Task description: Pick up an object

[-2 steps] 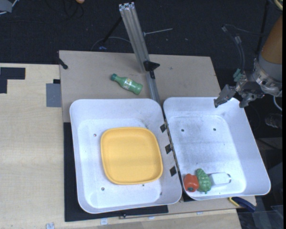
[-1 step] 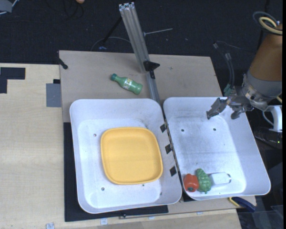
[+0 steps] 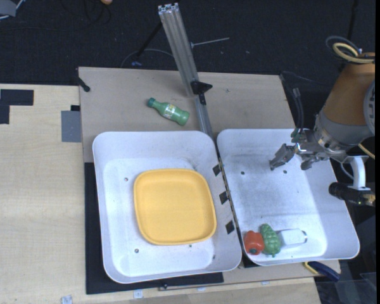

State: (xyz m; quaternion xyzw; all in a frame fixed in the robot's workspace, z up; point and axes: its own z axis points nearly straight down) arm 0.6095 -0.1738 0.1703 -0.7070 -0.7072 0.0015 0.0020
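Plate [image 3: 175,206] in left bin [image 3: 107,151]; toy vegetables [image 3: 263,240] in right bin's [image 3: 329,201] near corner; bottle [image 3: 168,111] behind bins.

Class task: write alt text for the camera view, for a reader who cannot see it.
A grey robot arm's gripper hovers, open, over the right white bin, far from the red and green toys at its near edge. The left bin holds a yellow plate; a green bottle lies behind it.

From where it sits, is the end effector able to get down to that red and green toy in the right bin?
Probably yes: the end effector hangs over the right bin, and bare floor lies between it and the toy.
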